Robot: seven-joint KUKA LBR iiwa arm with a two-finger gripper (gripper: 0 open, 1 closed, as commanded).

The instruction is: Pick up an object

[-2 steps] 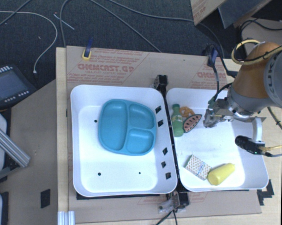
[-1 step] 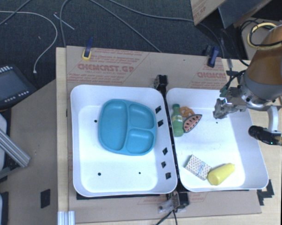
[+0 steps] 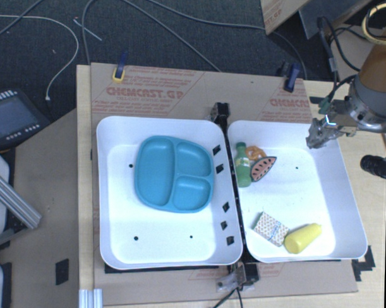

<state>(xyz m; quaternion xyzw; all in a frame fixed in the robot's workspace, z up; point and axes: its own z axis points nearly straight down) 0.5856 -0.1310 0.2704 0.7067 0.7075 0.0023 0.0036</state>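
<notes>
- In left bin [image 3: 114, 236]: 1 blue divided plate [image 3: 174, 173]
- In right bin [image 3: 331, 186]: 1 green bottle [image 3: 242, 166], 1 watermelon slice [image 3: 263, 168], 1 patterned block [image 3: 270, 228], 1 yellow object [image 3: 302, 238]
- Gripper [image 3: 320, 137] over right bin's far edge, nothing visibly held; opening can't be judged

My gripper [image 3: 320, 134] hangs over the far right rim of the right bin [image 3: 343, 187]. Well to its left lies a green bottle [image 3: 243, 168]; a yellow object [image 3: 302, 238] sits nearer the camera.
</notes>
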